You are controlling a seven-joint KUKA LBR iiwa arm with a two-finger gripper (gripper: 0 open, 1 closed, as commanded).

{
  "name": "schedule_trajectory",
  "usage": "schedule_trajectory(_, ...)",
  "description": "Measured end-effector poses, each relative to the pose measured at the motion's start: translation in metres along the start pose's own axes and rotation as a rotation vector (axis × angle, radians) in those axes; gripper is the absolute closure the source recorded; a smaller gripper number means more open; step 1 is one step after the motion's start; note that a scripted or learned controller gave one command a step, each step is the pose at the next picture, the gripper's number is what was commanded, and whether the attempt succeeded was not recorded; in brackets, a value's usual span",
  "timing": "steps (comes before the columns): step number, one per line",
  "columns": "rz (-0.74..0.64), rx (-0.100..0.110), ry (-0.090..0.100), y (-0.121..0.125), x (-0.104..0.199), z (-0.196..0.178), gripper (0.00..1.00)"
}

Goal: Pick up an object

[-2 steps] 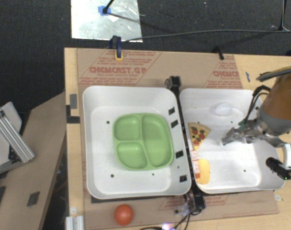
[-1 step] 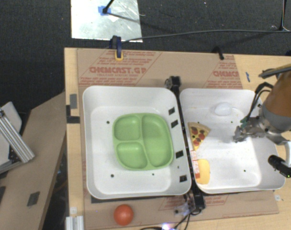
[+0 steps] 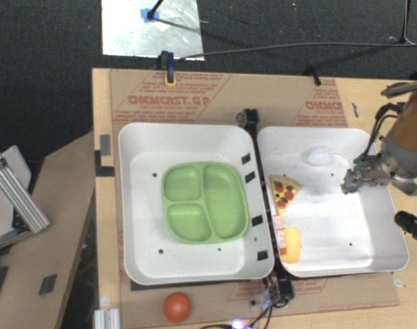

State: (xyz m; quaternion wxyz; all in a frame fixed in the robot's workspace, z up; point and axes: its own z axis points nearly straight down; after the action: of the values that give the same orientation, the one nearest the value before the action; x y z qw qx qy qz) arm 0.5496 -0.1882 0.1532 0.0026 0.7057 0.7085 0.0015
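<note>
Against the left wall of the right-hand bin (image 3: pixel 383 252) lies a toy pizza slice (image 3: pixel 284 192), flat, its point toward the near side. Just nearer along the same wall sits a yellow block (image 3: pixel 291 245) with a red end, touching or almost touching the wall. At the far end of that bin rests a pale, rounded white object (image 3: pixel 321 157), hard to make out against the white floor.

The gripper (image 3: pixel 351 181) hangs over the right part of this bin, well apart from the pizza slice and the yellow block, nearer to the white object. Nothing sits between its tips, and from where I stand I cannot tell how wide they are set.

To my eye the reach is what matters now. The pizza slice is thin and flat, so the tips would need to come right down to the floor and straddle its narrow width. The yellow block offers more height to grip, but the wall beside it crowds one side.

The left bin (image 3: pixel 136 252) holds a green divided plate (image 3: pixel 205 202), and an orange ball (image 3: pixel 177 306) sits on the bench near it.
</note>
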Motion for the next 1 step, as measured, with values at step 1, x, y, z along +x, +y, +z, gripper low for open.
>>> schedule_trajectory(1,-0.001,-0.001,0.000,0.0049,0.0059,-0.0461,1.00)
